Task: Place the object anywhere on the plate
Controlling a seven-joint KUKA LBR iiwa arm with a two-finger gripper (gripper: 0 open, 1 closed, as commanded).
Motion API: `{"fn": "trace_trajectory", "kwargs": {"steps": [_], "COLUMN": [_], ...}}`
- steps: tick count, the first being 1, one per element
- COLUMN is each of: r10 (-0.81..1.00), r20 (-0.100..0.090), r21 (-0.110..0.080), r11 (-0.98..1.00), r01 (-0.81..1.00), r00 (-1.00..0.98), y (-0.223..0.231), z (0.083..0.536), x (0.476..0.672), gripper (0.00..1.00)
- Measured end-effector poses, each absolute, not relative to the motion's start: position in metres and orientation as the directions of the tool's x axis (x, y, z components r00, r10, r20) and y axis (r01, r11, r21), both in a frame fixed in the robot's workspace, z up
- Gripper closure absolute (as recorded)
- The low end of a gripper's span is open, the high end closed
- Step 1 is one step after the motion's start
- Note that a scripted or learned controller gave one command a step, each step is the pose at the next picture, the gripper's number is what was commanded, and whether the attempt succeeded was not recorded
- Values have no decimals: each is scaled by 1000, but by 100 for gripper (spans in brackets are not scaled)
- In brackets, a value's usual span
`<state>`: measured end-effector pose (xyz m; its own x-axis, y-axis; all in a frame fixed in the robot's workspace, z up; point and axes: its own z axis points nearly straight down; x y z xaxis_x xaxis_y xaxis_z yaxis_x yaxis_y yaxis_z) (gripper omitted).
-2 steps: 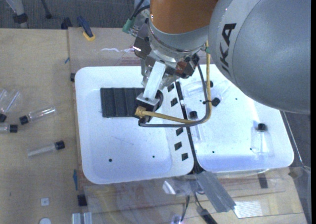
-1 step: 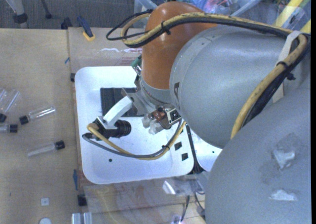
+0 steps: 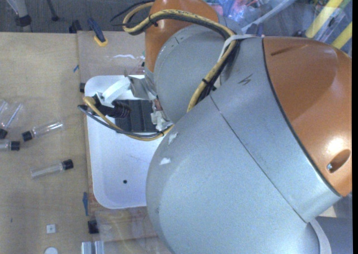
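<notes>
Grey arm (image 3: 240,152) over white bin (image 3: 112,186)

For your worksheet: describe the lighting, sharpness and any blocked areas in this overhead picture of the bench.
Camera view: soft, even light, faint shadows; the arm looms large and close, covering most of the white bin; small vials on the bench look slightly blurred; mild sheen on the orange band.

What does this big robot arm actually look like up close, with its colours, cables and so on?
The arm is bulky and rounded, with smooth silver-grey shells and glossy orange sections at its joints. Yellow and black cables loop over the upper joint and run down its side. Toward its end sits a black block with white parts and more cabling, above the white bin.
</notes>
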<state>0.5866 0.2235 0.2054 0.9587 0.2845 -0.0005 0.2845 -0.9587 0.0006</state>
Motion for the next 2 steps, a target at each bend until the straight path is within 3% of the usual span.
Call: {"fn": "trace_trajectory", "kwargs": {"steps": [1, 2], "r10": [497, 698], "r20": [-7, 2], "r21": [-3, -2], "r11": [-868, -716], "r01": [497, 698], "r00": [868, 716], "y": [225, 226], "z": [104, 89], "x": [518, 544], "gripper": [100, 100]}}
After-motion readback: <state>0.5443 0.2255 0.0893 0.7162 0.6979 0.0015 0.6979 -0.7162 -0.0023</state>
